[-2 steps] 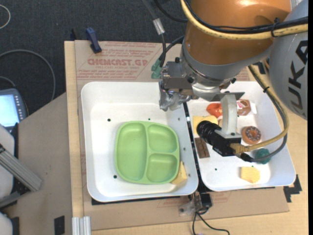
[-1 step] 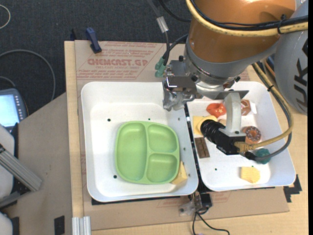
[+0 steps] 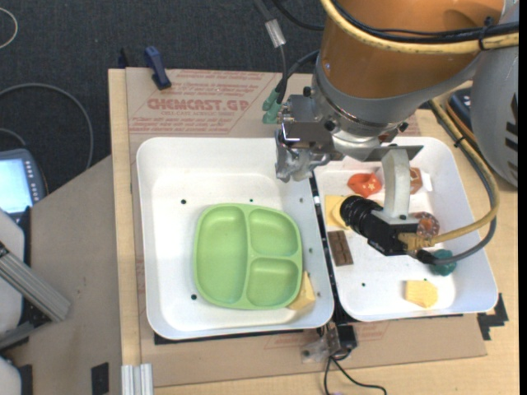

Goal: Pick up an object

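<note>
Overhead, the gripper (image 3: 291,168) hangs at the 12 o'clock end of the ridge where the left bin (image 3: 156,220) and the right bin (image 3: 469,280) meet. Nothing shows in its grasp, and whether it is open or closed cannot be told from this angle.

The nearest loose thing with a clear long axis is the brown bar (image 3: 339,248). It lies flat in the right bin just beside the 9 o'clock wall, toward 6 o'clock from the gripper and apart from it. Its length runs from 12 to 6 o'clock, the far end tipped slightly toward 11.

A flat yellow piece (image 3: 333,211) lies just past the bar's far end, with a red piece (image 3: 365,183) beyond it toward 1 o'clock. A yellow wedge (image 3: 421,293) lies alone at the bin's 5 o'clock corner.

In the left bin a green divided plate (image 3: 247,256) lies flat — a pale yellow scrap (image 3: 305,296) pokes out at its 5 o'clock corner, touching it.
</note>
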Action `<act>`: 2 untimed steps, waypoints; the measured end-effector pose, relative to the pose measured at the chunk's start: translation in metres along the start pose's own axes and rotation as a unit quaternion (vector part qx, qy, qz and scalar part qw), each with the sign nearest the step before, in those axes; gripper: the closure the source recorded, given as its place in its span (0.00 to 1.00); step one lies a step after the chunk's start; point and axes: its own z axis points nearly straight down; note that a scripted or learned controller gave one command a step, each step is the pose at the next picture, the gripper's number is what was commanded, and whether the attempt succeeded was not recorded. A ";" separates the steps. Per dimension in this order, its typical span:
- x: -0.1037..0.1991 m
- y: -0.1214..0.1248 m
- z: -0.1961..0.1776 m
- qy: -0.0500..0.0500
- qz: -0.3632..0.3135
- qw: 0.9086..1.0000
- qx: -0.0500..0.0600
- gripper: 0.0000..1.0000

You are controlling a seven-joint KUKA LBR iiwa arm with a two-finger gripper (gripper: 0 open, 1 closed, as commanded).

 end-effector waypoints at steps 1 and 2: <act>0.001 0.000 -0.010 0.000 -0.001 1.000 -0.001 1.00; 0.001 0.001 -0.020 0.000 -0.001 1.000 -0.002 1.00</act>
